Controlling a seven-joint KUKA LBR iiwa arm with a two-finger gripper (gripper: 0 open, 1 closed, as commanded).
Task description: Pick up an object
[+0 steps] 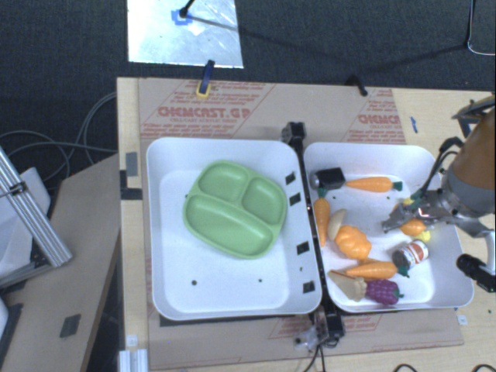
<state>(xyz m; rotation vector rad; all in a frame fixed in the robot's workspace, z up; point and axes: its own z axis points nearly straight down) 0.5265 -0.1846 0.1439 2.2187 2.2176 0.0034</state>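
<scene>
We count two white bins side by side on the bench: the left bin (167,285) holds one green divided plate (235,208), and the right bin (446,289) holds the loose objects. In the right bin we log three carrots: one (370,184) at 12 o'clock lying flat, one (321,218) at 9 o'clock along the left wall, one (372,270) toward 6 o'clock. Also one black block (329,177) at 11 o'clock, one orange pepper (352,241) near centre, one purple grape bunch (383,291) at 6 o'clock, and one small red-and-white bottle (412,253) at 4 o'clock. The gripper (404,218) sits at 3 o'clock, over a small orange piece (415,227); we cannot tell whether its jaws are open, closed, or gripping it.
</scene>
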